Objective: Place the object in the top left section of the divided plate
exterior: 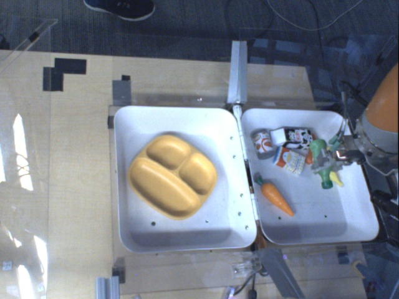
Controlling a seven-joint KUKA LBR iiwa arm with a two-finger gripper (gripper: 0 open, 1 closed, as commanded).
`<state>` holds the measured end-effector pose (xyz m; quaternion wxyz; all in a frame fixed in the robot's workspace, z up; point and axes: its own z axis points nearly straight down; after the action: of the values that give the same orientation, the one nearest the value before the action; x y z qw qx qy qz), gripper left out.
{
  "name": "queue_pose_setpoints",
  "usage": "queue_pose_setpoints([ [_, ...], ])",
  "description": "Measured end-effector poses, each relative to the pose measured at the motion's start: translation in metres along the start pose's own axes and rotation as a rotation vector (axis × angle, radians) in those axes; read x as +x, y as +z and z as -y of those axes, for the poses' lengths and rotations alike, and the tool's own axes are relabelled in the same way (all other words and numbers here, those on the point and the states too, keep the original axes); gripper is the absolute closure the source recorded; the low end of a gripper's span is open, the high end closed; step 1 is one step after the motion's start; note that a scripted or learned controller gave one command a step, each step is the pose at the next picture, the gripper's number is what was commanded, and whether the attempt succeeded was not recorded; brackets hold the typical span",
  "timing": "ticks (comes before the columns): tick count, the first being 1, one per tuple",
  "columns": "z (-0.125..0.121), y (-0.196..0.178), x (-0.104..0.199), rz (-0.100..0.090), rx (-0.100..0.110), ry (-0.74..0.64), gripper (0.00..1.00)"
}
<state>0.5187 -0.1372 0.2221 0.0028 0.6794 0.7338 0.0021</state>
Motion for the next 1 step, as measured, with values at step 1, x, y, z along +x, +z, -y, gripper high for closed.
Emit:
queue_pose_setpoints([
  [1, 0.004, -0.0174, 0.0791, -0.001, 0.001, -0.158, 1.0],
])
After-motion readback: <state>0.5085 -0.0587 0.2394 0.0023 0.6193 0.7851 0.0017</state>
